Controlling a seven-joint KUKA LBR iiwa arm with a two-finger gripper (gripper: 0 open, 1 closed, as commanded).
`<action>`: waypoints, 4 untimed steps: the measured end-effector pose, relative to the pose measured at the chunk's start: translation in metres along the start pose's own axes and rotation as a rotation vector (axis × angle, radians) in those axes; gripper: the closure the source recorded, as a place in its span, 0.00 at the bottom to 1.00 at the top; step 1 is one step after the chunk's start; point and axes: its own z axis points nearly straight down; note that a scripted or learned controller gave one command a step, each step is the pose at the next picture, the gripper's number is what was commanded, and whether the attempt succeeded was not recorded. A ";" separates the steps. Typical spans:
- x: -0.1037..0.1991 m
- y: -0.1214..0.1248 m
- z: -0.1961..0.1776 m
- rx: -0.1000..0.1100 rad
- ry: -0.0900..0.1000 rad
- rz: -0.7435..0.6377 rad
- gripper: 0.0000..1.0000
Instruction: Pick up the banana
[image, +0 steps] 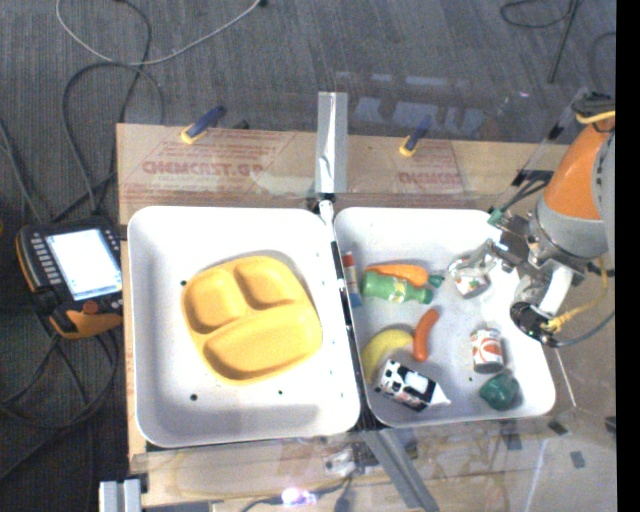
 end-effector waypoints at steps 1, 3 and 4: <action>0.069 -0.052 -0.088 -0.001 0.000 -0.030 0.00; 0.113 -0.139 0.002 0.012 -0.004 -0.171 1.00; 0.147 -0.132 -0.038 0.000 0.000 -0.387 1.00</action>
